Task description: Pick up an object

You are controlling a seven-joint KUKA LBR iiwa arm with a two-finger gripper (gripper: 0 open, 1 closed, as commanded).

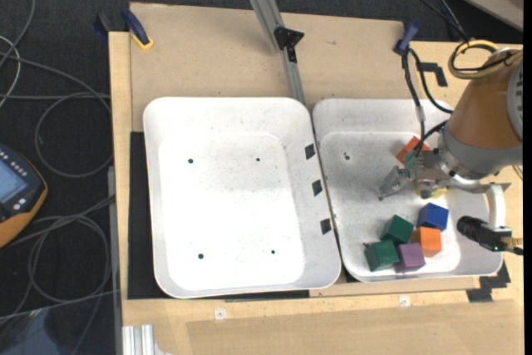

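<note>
My gripper point(397, 181) hangs low over the middle of the right bin point(357, 137), reaching in from the right below the arm's orange band point(490, 116). A small red-orange block point(408, 150) lies just behind the gripper, partly hidden by it. In the bin's front right corner sits a cluster of blocks: a blue one point(434, 217), an orange one point(430, 239), a purple one point(411, 256) and two green ones point(400, 228) point(382, 254). The gripper is a little behind and above this cluster.
The left bin point(166, 129) lies beside the right one, with black clips point(316, 187) along the shared rim. A metal pole point(266, 4) slants up from the back of the bench. Cables run along the arm at the right.
</note>
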